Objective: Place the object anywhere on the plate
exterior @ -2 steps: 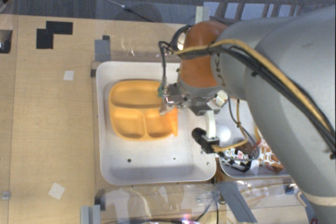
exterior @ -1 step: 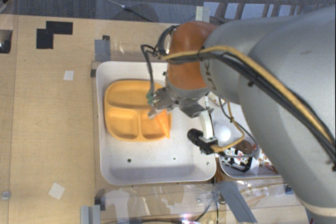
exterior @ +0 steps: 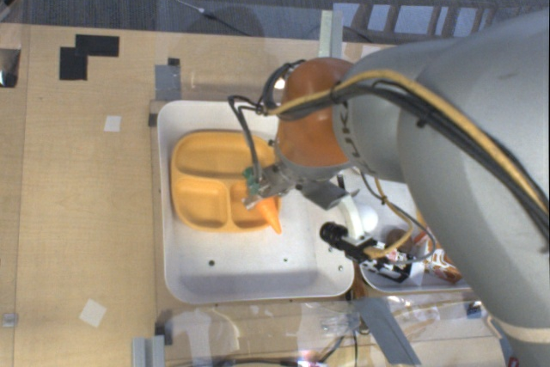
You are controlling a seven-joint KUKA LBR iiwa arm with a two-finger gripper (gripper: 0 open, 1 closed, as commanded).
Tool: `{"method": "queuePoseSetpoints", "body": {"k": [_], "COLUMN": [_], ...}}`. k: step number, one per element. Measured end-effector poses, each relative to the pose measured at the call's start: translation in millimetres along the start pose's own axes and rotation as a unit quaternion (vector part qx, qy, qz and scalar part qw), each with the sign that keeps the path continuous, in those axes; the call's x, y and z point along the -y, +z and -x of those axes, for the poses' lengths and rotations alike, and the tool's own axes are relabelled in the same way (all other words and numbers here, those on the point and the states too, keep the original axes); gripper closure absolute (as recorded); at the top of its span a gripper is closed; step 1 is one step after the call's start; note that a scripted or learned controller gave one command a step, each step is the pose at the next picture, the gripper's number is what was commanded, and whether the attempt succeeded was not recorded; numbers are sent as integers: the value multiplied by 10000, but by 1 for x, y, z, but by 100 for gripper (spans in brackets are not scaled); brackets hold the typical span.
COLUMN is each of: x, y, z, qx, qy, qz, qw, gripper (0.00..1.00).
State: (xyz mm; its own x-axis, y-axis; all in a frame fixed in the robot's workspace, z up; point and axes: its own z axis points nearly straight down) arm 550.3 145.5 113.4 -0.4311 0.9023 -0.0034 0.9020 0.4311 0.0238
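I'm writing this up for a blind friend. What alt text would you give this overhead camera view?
A large grey robot arm with an orange band reaches in from the right, its gripper low over a yellow divided plate in a shallow white bin. An orange carrot-shaped object lies at the plate's near right corner, just beneath the gripper.

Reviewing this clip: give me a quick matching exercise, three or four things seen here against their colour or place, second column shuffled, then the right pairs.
Things:
1. plate
2. carrot-like object
3. left bin
4. band above the wrist

Descriptions:
A. white, holds the plate
B. orange, rounded, on the arm
C. yellow, divided into compartments
D. orange, pointed, at the plate's lower right edge below the gripper

Pairs: 1-C, 2-D, 3-A, 4-B
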Motion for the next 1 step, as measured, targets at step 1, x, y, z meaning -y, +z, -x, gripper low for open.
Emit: {"method": "queuePoseSetpoints", "body": {"k": [1], "x": [-24], "y": [-66], "z": [-12], "qx": [-19], "qy": [-937], "qz": [-72], "qw": [9956], "gripper": [100]}}
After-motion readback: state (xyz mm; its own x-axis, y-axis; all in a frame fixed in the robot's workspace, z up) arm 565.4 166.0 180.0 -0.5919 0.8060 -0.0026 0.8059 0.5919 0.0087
